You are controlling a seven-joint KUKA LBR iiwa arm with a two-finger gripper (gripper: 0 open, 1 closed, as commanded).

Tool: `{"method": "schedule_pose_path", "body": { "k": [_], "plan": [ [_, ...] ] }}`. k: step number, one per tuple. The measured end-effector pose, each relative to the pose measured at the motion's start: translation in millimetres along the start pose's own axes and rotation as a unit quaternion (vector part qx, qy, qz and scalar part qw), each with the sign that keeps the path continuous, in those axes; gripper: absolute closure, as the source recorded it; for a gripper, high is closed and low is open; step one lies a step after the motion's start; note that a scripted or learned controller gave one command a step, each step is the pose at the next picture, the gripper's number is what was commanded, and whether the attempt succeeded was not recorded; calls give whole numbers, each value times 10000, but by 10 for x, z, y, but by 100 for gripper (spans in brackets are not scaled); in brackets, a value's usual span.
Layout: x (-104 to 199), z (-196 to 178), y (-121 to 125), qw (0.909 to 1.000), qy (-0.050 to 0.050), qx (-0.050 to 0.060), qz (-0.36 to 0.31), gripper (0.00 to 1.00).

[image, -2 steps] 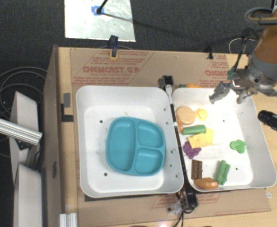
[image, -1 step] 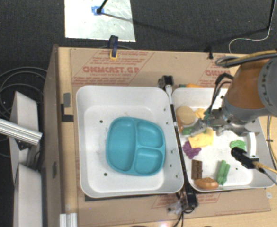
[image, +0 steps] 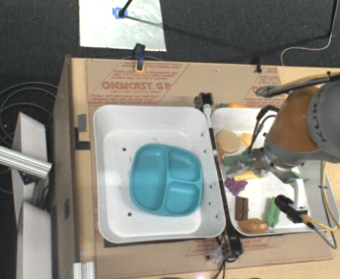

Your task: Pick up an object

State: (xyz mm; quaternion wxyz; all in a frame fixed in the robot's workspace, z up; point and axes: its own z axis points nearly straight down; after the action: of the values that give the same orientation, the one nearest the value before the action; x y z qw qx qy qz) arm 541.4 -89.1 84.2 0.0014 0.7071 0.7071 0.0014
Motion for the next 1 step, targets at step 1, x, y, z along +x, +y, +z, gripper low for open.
{"method": "schedule_pose_path", "body": {
  "k": [1],
  "plan": [
    [-138, -18, 1015, 10000, -14, -41, -33, 0]
  ]
}}
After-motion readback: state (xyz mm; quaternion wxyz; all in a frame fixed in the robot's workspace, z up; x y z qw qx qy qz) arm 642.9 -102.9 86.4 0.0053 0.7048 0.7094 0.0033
